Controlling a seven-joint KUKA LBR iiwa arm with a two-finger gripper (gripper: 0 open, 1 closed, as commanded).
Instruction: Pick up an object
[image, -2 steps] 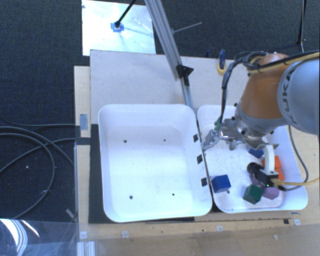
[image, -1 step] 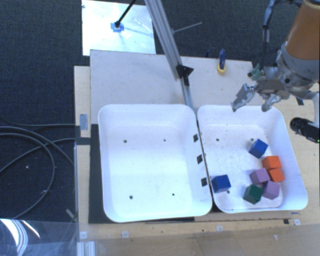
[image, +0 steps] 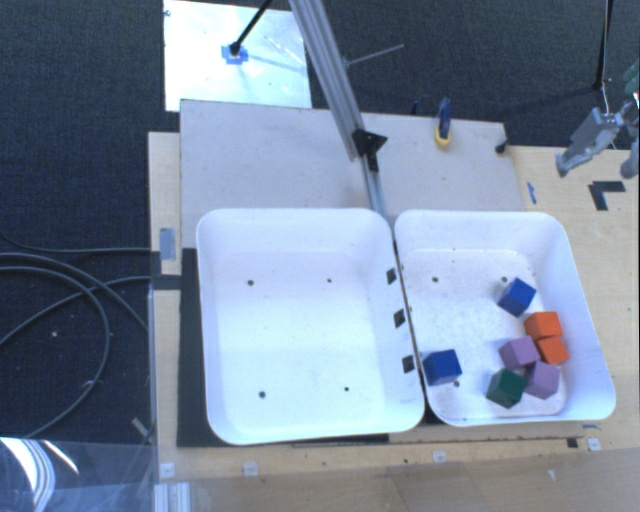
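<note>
Pincer (image: 592, 140) parked at upper right, jaw state unreadable; nearest blue cube (image: 517, 297) lay below-left in right bin (image: 480, 232).

A grey board (image: 300, 160) is laid over the pale wooden bench (image: 590, 235) behind the bins. A slanted grey metal pole (image: 335, 80) is seen crossing it, with a black bracket (image: 368, 143) fixed low on it. A yellow and blue clamp (image: 442, 122) is set at the board's far edge. Black cables (image: 60, 300) are coiled on the dark carpet (image: 80, 120) at the left.
</note>
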